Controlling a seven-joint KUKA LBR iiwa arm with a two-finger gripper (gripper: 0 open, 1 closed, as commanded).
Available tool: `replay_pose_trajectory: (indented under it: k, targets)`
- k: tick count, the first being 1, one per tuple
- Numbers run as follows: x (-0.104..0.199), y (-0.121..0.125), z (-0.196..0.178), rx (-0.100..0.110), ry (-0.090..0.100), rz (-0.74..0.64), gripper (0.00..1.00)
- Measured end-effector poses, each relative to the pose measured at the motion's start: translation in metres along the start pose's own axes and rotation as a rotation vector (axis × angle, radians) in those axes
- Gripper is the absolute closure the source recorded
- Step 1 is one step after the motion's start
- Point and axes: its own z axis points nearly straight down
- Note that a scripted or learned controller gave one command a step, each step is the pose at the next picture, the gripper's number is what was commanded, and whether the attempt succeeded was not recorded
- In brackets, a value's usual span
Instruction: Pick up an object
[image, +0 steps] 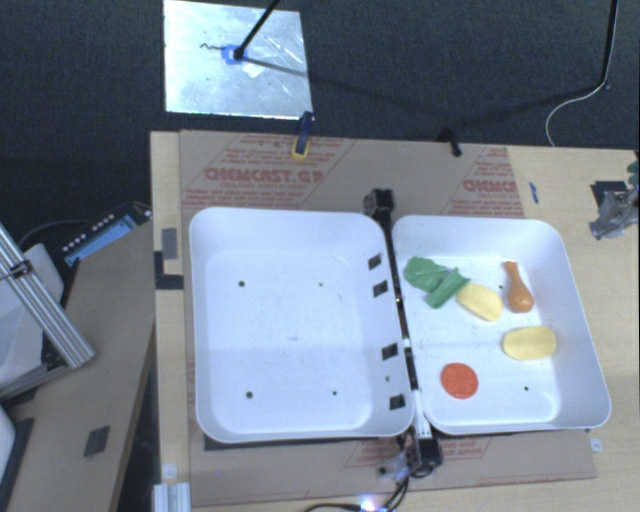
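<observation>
Two white bins sit side by side on the bench. The left bin (195, 300) is bare, showing just its white floor. All candidates for the pick lie in the right bin (585, 330). A green piece (432, 278) lies nearest the divider, and a flat red disc (459, 380) sits well below it. A pale yellow chunk (480, 302) touches the green piece's right end. Next come an orange-brown drumstick shape (517, 288) and, below it, a yellow oval (529, 343).

At the far right edge, outside the bin and apart from every object, is the grey gripper (612, 212). Whether its jaws stand wide or narrow cannot be told at this size, and nothing is seen held.

The task looks to be at its start, with the approach not yet made. The next move calls for travelling left over the right bin and descending on one item. The disc or the oval seem the easier targets, since each lies apart from its neighbours.
</observation>
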Motion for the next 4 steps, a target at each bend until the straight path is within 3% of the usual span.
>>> replay_pose_trajectory:
  k: [1,2,3,4]
  targets:
    - [0.043,-0.042,-0.015,0.017,0.008,-0.003,1.00]
    - [0.027,0.034,-0.037,0.012,0.003,-0.002,1.00]
    - [-0.020,0.083,-0.029,0.016,0.003,0.004,1.00]
    - [-0.017,0.119,-0.038,0.015,0.005,-0.002,1.00]
